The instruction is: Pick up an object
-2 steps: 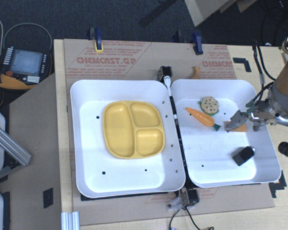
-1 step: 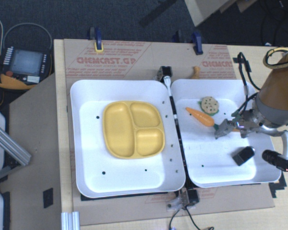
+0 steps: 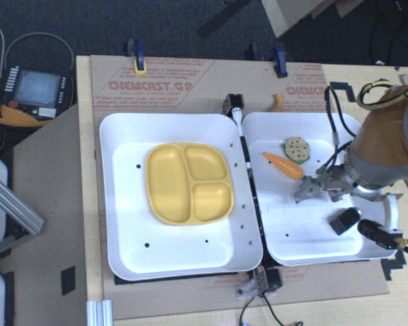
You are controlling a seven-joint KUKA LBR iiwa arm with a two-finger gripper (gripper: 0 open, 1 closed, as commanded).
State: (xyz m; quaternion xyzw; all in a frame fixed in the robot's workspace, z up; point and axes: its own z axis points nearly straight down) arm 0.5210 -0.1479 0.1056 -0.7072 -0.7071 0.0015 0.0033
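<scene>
**Two bins, my gripper beside the carrot**

Two shallow white bins sit side by side on the bench. The left-hand bin holds a yellow plastic plate with three compartments, lying flat. The right-hand bin holds a small orange carrot and a round beige-green slice with dark dots, near each other toward the far wall. My gripper sits low in this bin, just beside the carrot's thick end. Apart or together: I cannot tell.

One fixed cam above bench, angled down over both bins, arm fr right.
</scene>
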